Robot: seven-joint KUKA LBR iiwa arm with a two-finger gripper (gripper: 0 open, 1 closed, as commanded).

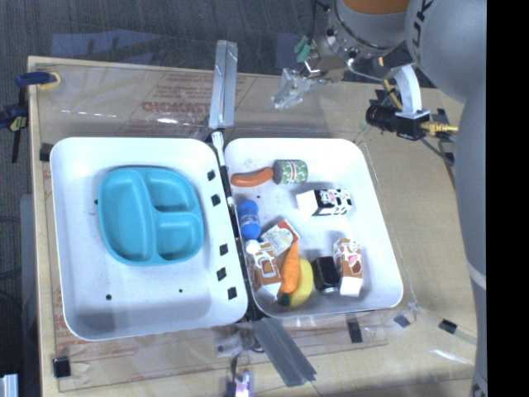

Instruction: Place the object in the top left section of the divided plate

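Two shallow white bins sit side by side on the counter [99, 89]. Largest in view is the grey arm [463, 73] with its orange band, reaching in from the right and hanging above the far edge of the right bin [376, 222]. The left bin [74, 296] holds the divided plate [151, 216], a rounded blue tray with one long section and two smaller ones, lying flat near the bin's middle. The right bin carries a heap of small things: a carrot [290, 268] lying over a banana [302, 284], small cartons [350, 263], a black-and-white box [325, 202], a sausage [251, 178] touching a green can [290, 172], and a blue bottle [247, 219]. The jaws [291, 89] look transparent and slightly apart, hovering beyond the bins with nothing between them.
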